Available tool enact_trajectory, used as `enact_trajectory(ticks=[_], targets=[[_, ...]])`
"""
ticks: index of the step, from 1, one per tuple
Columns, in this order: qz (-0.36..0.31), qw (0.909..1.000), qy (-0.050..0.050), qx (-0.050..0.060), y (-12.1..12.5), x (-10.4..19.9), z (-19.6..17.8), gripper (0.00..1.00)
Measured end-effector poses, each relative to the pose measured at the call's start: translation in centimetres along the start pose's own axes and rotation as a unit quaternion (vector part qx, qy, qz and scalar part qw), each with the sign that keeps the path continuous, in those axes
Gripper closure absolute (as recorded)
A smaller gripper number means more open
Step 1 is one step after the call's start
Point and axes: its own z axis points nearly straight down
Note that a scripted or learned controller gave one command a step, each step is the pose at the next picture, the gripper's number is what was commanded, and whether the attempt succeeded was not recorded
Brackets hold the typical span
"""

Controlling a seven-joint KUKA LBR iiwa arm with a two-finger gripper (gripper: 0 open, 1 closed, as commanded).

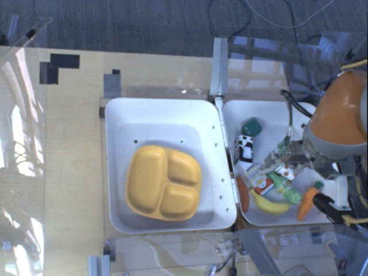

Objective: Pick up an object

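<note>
The right bin (270,111) holds a pile against its near edge: a banana (270,204), a carrot (306,203), a green bottle (284,187), a red-and-white carton (261,184) whose print is too small to read, a black-and-white cow toy (246,147) and a dark green piece (251,126). The claw (286,154) hangs over the pile, the arm (339,117) reaching from the bench's right edge; I cannot tell its state. A yellow divided tray (164,181) fills the left bin (155,114)

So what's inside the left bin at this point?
The left bin holds one yellow divided tray, its three compartments bare. Whatever lies under the tray is covered and can't be seen.
</note>
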Motion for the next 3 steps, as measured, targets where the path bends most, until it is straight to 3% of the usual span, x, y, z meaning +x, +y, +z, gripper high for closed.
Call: enact_trajectory(ticks=[1,2,3], targets=[[-0.001,0.9998,-0.004,-0.018,2.0,-3.2,7.3,0.00],[-0.102,0.9943,-0.015,-0.028,2.7,-3.1,7.8,0.00],[-0.091,0.9958,-0.004,-0.007,3.9,-6.6,9.9,0.00]])
